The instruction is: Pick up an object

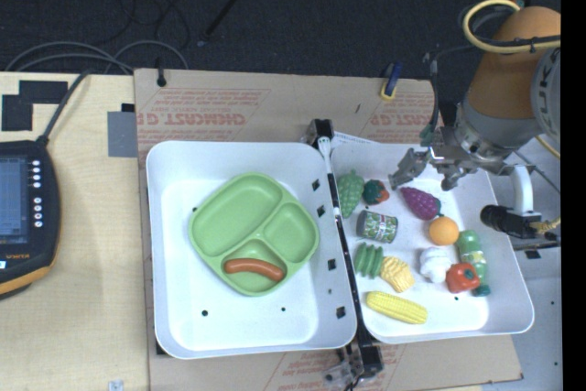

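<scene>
We look down on a dark floor strewn with cables across the top of the frame, and below it the desk [82,325], pale wood at the left with a brown cardboard sheet [275,105] under the bins; the left bin [174,307] fills the centre of the frame and the right bin [513,311] sits touching it at lower right; the grey arm [513,78] with its orange band enters at upper right; a teach pendant [23,215] lies at the left edge. In the left bin rests a green divided plate [252,220], and in its lower compartment a toy sausage [255,267]. The pincer [430,169] hangs over the upper part of the right bin with its fingers spread apart and nothing between them; just below it lies a purple eggplant [420,201]. Around these we see a yellow corn cob [396,308] near the bin's lower edge, a green can [376,226] in the middle, an orange [443,231] beside the eggplant, a green leafy vegetable [350,192] at the left wall, a small yellow corn piece [396,271], a white garlic [433,264], and a red tomato [461,276] toward the right.
</scene>
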